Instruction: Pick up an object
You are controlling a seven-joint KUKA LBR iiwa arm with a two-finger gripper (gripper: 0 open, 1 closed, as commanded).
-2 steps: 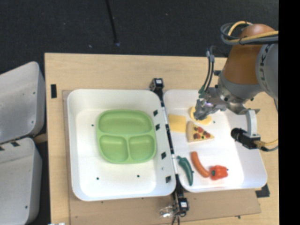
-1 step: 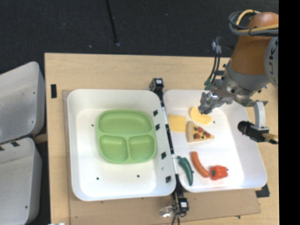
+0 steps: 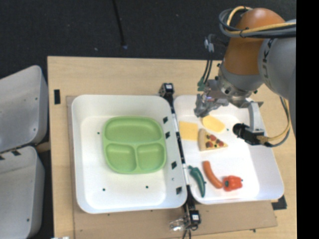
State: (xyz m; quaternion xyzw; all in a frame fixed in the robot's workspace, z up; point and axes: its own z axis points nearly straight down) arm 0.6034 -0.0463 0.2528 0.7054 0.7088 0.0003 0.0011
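While my gripper (image 3: 205, 108) hangs over the right bin's (image 3: 264, 176) far-left corner, I cannot tell how it is set. Just beside it, toward the bench's near edge, lies the yellow cheese wedge (image 3: 214, 123), long axis slanting toward the bin's right wall.

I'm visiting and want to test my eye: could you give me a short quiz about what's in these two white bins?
1. True or false: the green divided plate lies in the left bin.
2. Which item lies nearest the near edge of the right bin? A) pizza slice B) red pepper C) yellow cheese square
3. Fill in: the gripper is above the ____ end of the right bin, close to a yellow slice.

Key: 1 true; 2 B; 3 far.
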